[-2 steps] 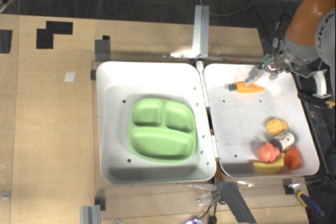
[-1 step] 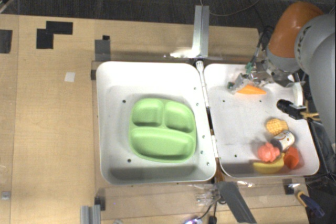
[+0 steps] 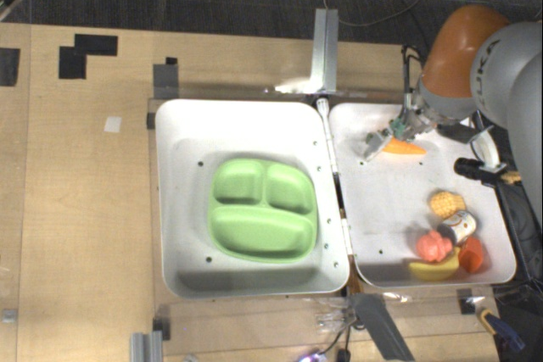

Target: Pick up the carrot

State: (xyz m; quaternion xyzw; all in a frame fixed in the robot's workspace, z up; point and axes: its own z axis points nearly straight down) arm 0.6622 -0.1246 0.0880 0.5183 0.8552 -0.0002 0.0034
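Observation:
The carrot [image 3: 406, 147] is a small orange wedge lying on the floor of the right bin [image 3: 382, 208], near its far wall. My gripper [image 3: 383, 140] reaches down from the grey arm at the right and sits low right at the carrot's left end, touching or nearly touching it. The carrot rests on the bin floor and looks unlifted. The wrist hides part of the gripper, so its state is unclear.
A green divided plate [image 3: 263, 209] lies in the left bin [image 3: 178, 182]. In the right bin's near right corner cluster a yellow corn piece [image 3: 446, 202], a small white can [image 3: 463, 225], a pink item [image 3: 433, 245], a banana [image 3: 433, 270] and a red item [image 3: 473, 254].

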